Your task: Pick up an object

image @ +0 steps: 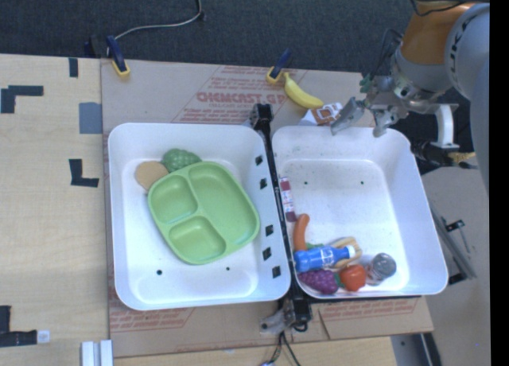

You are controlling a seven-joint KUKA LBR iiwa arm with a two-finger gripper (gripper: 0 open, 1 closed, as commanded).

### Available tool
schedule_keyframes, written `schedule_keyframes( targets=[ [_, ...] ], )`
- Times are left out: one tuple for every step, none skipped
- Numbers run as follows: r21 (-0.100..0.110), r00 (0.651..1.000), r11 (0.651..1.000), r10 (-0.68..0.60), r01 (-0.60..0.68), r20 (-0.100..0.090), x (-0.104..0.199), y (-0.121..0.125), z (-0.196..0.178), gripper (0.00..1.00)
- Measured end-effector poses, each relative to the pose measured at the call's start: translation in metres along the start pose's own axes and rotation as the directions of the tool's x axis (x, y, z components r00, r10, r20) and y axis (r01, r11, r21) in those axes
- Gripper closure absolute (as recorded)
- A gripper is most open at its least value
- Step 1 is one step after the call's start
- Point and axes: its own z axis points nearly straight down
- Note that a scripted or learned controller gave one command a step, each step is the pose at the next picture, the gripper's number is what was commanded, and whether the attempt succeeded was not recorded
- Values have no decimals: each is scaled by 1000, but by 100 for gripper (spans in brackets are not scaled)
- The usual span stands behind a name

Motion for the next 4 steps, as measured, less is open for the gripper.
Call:
schedule_keyframes(
  targets=[
    [0, 1000, 1000, 1, -1, -1, 73, 0, 16, 0],
    [2, 1000, 1000, 2, -2, -1, 120, 0, 35, 0],
    [-4, 1000, 1000, 4, -4, 1, 4, 0, 132, 0],
    [-5, 1000, 1000, 3, -3, 2, 5, 1, 123, 100]
  ],
)
